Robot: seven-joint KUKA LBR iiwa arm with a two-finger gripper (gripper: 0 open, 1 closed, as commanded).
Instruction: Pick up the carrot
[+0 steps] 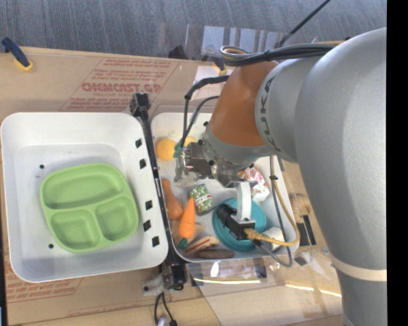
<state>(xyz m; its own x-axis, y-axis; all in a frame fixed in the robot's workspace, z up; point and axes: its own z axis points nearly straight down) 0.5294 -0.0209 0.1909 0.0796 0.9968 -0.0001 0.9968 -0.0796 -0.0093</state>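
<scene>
The grey arm (340, 134) with its orange band (241, 111) is reaching in from the right side of the frame and is hanging over the right-hand white bin (162, 124), covering much of it. The hand (190, 160) is sitting low at the arm's tip, in the upper middle of that bin, just right of a small yellow ball (164, 149). Whether the hand is apart or together I cannot tell, since the metal parts are blurring into each other from this angle.

The carrot (187, 219) is lying in the lower left part of the right bin, below the hand and apart from it, with its narrow end pointing up the frame. Just left of it, a longer orange-brown stick-shaped thing (171, 199) is lying along the bin's left wall. A small green-and-white patterned can (202, 198) is resting just right of the carrot's tip. A teal dish (248, 231) is sitting in the lower right of the bin. A brown item (207, 248) is lying along the bottom edge below the carrot.

The left-hand white bin (17, 182) is holding a light green divided plate (88, 206) with three compartments. Both bins are resting on cardboard (88, 80) spread over the tabletop.
</scene>
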